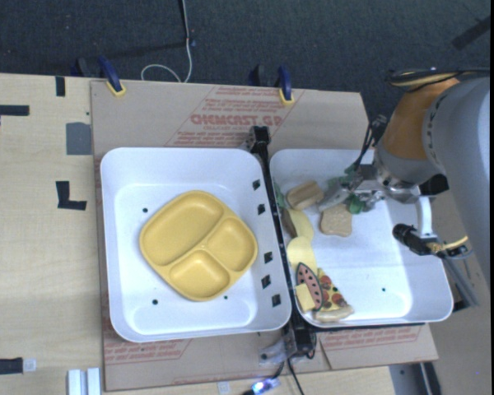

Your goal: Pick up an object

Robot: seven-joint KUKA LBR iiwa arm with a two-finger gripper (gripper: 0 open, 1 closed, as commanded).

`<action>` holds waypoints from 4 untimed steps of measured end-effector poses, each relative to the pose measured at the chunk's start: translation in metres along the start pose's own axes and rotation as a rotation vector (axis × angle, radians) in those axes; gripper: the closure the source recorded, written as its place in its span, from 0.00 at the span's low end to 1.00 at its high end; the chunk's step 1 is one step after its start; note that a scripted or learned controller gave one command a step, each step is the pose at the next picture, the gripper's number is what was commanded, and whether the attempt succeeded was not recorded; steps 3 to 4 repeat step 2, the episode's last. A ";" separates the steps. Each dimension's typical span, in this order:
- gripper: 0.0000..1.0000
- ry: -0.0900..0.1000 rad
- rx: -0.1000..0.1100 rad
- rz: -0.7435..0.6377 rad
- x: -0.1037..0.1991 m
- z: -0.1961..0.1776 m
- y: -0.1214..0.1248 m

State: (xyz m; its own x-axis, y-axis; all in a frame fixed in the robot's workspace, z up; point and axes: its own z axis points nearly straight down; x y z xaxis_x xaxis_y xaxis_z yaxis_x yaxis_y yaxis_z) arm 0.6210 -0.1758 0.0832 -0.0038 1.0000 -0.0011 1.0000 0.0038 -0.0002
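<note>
Hovering gripper point(347, 196), grip unclear; R bin point(412, 299): 4 foods; L bin point(123, 303): 1 yellow plate point(198, 244).

arm casing point(469, 130): smooth pale grey, rounded, bulky
band point(412, 122): orange, wrapping the arm above the wrist
wrist end point(395, 183): darker grey metal parts with a small green spot
cable point(367, 146): thin, dark, running along the arm's left side

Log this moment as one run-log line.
end effector: low in right bin, over tan food piece | grasp: unconfirmed | yellow divided plate: left bin
</note>
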 end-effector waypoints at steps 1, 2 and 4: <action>1.00 0.001 0.003 0.000 0.001 -0.007 -0.002; 1.00 0.004 -0.002 -0.007 0.105 -0.104 0.001; 1.00 0.004 -0.002 -0.007 0.105 -0.104 0.001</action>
